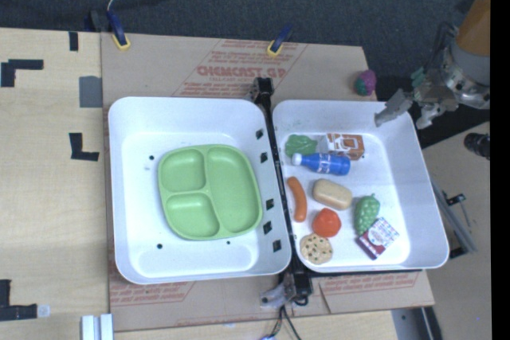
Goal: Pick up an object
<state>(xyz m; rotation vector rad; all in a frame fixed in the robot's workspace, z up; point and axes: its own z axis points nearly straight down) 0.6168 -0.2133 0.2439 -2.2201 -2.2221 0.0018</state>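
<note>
**Gripper poised at the far right corner, every target lying to its left and nearer the camera**

Camera view: The grey arm with its orange band comes in from the right, and its two-finger gripper [405, 109] hangs over the far right corner of the right-hand shallow white bin [426, 195]. Two dark fingers splay apart with bare space between them, so it reads as open and holding nothing.

No single object is named by the task, so the pick falls to whatever lies closest. That looks to be the small brown-and-white carton [346, 145], just left of the gripper and a little toward the camera. Beside the carton, further left, sits a green leafy toy vegetable [300, 145]. The blue plastic bottle with a white cap [322, 164] lies just beyond the carton from the gripper, its long axis running left to right, cap end away from the gripper. Further toward the camera are a tan bread-roll shape [331, 193], an orange sausage [298, 198] lying lengthwise along the bin's left wall, a red tomato [327, 222], a green bunch of grapes [366, 212], a chocolate-chip cookie [316, 248] and a small red-and-white packet [378, 236].

The left-hand white bin [131, 171], well to the gripper's left, carries a green divided plastic plate [210, 191]. A small purple-and-green toy [365, 81] rests on the cardboard-covered tabletop [231, 72], left of the gripper and outside both bins.

As I judge it, the coming move is a short travel left and toward the camera, then a descent.
</note>
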